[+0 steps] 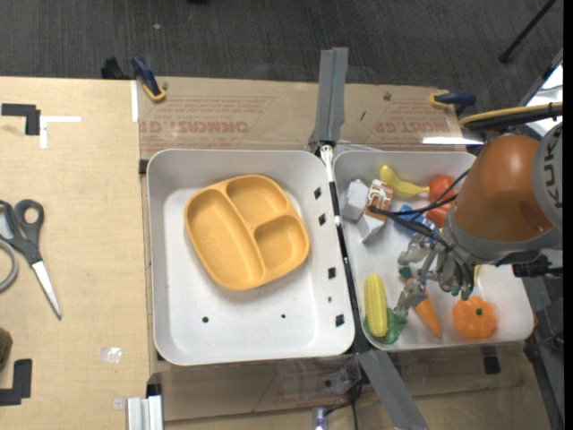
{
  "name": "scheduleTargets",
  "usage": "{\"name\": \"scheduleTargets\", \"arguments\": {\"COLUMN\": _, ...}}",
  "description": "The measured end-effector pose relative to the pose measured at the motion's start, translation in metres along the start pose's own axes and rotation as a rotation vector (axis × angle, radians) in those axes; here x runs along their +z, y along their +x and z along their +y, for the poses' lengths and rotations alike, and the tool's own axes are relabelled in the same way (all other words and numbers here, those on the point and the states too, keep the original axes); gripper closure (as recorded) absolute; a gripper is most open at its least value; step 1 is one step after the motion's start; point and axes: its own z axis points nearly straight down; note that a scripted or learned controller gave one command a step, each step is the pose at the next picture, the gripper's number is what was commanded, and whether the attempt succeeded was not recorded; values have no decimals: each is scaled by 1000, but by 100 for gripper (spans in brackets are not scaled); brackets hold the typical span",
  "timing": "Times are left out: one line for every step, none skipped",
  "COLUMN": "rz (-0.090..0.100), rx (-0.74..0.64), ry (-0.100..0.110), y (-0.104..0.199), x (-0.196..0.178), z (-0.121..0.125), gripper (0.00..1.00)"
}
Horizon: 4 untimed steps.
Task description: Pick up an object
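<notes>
- the carrot (pixel 428 315) lies in the right bin (pixel 358 240), near its front wall, tip pointing up and left; it seems the likeliest target, since the gripper (pixel 414 287) hangs just above and to the left of it.
- just right of the carrot sits a small orange pumpkin (pixel 474 317); left of the carrot, an ear of corn (pixel 375 305) lies lengthwise, with a green piece (pixel 394 326) at its lower end, between corn and carrot.
- further back from the carrot are a banana (pixel 400 183), a red tomato-like piece (pixel 440 188), a small carton (pixel 380 195) and a grey block (pixel 355 200).
- step, as i judge it: the approach, tool low over the carrot's tip, nothing lifted yet.
- the fingers look parted, and nothing shows between them; the tool grips no object here.
- next move calls for a short shift toward the carrot's middle, a straight descent, then closing across its narrow width without nudging the pumpkin.
- the arm reaches in from the carrot's right, its orange band (pixel 501 186) above the wrist, tool pointing down and left.
- well left of the carrot, the other bin (pixel 161 240) holds a yellow divided plate (pixel 246 231).
</notes>
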Motion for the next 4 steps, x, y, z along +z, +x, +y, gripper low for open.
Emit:
{"name": "scheduleTargets", "arguments": {"rz": -4, "rx": -2, "ry": 0, "y": -2, "x": -10, "z": 1, "gripper": 100}}
{"name": "scheduleTargets", "arguments": {"rz": -3, "rx": -2, "ry": 0, "y": -1, "x": -10, "z": 1, "gripper": 0}}
{"name": "scheduleTargets", "arguments": {"rz": -4, "rx": 187, "ry": 0, "y": -54, "x": -1, "z": 24, "gripper": 0}}
{"name": "scheduleTargets", "arguments": {"rz": 23, "rx": 227, "ry": 9, "y": -129, "x": 1, "z": 42, "gripper": 0}}
